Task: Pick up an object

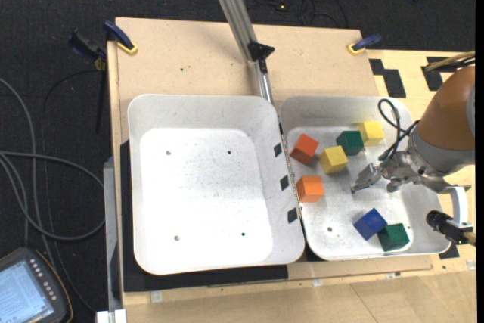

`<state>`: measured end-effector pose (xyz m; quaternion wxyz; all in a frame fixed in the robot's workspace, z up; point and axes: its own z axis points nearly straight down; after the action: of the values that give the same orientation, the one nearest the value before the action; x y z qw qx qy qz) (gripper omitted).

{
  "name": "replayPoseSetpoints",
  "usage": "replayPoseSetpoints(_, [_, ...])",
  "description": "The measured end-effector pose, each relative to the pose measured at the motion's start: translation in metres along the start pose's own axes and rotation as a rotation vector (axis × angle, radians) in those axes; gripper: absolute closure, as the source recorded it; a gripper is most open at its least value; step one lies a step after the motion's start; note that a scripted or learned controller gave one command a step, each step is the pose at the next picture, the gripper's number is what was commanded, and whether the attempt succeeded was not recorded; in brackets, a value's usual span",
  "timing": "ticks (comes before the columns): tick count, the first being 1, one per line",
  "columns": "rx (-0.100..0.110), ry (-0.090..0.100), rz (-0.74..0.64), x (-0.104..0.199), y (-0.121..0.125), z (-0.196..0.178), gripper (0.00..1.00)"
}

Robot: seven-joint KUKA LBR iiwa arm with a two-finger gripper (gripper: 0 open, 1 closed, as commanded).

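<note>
The right bin (423,234) holds several blocks: a red-orange one (304,148), an orange one (310,187), two yellow ones (333,159) (371,132), two green ones (350,141) (393,237) and a blue one (370,223). My gripper (363,179) hangs low over the middle of this bin, pointing left. It is open, with nothing between its fingers. It sits just right of the nearer yellow block, below the upper green block and above the blue block, touching none of them.
The left bin (144,163) lies beside the right one, their rims meeting at the middle. A slanted metal pole (234,7) comes down from the top to the bins' shared edge. Clamps (121,38) (363,44) sit at the bench's back corners.
</note>
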<state>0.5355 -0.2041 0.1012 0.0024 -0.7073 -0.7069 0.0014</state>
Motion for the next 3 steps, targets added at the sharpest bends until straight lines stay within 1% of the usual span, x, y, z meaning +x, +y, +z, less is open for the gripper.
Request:
replayPoseSetpoints(1, [-0.008,-0.003,0.000,-0.001,0.002,-0.014,1.00])
replayPoseSetpoints(2, [-0.013,-0.004,-0.003,0.000,0.005,-0.078,1.00])
replayPoseSetpoints(3, [-0.013,-0.006,-0.002,-0.011,0.005,-0.130,1.00])
